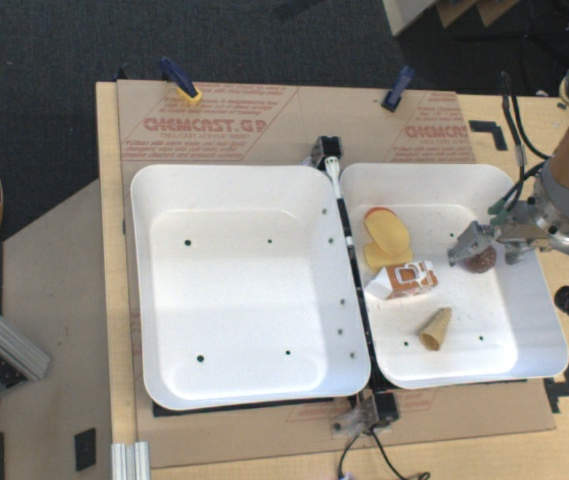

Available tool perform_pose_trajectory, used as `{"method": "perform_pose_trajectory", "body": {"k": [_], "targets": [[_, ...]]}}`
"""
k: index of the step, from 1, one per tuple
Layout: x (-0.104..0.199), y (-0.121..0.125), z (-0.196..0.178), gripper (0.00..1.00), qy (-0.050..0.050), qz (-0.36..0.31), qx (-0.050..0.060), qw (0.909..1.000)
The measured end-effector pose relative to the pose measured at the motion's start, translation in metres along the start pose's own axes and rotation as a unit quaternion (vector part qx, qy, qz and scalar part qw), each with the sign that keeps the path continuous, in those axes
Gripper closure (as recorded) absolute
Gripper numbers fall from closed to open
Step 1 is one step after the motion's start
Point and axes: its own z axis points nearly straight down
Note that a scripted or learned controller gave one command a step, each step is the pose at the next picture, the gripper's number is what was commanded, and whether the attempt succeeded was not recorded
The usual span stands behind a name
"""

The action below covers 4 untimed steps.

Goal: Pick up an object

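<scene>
Gripper (476, 251) sits low in the right bin (534, 358), right-hand side; a small dark reddish object (481, 261) lies directly under its tip, touching. Fingers' state: can't tell. Cone (436, 328) is nearer, wrapper (409, 279) to the left.

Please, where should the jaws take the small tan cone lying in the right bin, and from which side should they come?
Probably best from straight above, closing across the middle of the small tan cone. It lies flat on the floor of the right white bin, alone, wide end toward the near wall, narrow tip pointing away. The middle is narrower than the wide end and gives more surface than the tip.
</scene>
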Motion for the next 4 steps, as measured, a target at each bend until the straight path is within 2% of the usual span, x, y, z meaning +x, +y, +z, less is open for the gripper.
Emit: {"method": "perform_pose_trajectory", "body": {"k": [1,2,3,4], "targets": [[0.047,0.004,0.098,0.0,-0.002,0.001,-0.011,0.9999],[0.039,0.005,0.087,1.0,-0.01,0.004,-0.015,0.9998],[0.04,0.005,0.087,0.0,-0.009,0.004,-0.016,0.9998],[0.052,0.042,0.101,0.0,-0.004,0.003,-0.015,0.9999]]}}
